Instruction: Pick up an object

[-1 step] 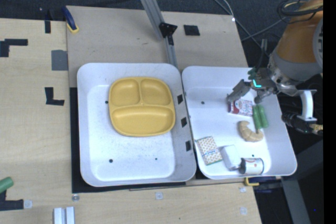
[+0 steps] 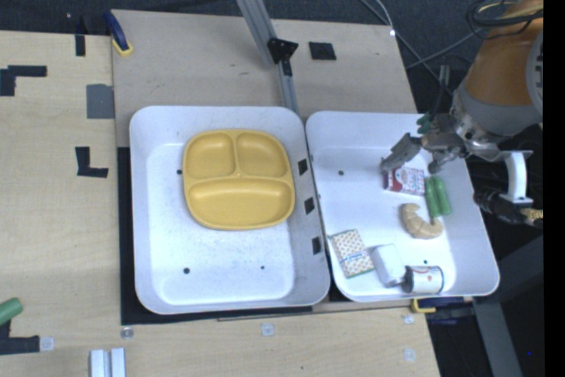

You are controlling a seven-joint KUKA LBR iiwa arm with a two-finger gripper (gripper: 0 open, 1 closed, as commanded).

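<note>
Right, gripper fingers spread wide, nothing between them, hovering above the red-white packet at twelve o'clock of the right bin, probably lining up.

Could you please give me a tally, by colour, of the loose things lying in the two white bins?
Yellow: 1, the divided plate in the left bin.
Green: 1, the green stick in the right bin.
Red and white: 1, the small packet.
Tan: 1, the curved piece.
Patterned: 1, the checked square.
White and grey: 1, the tube-like item.
Total: 6
</note>
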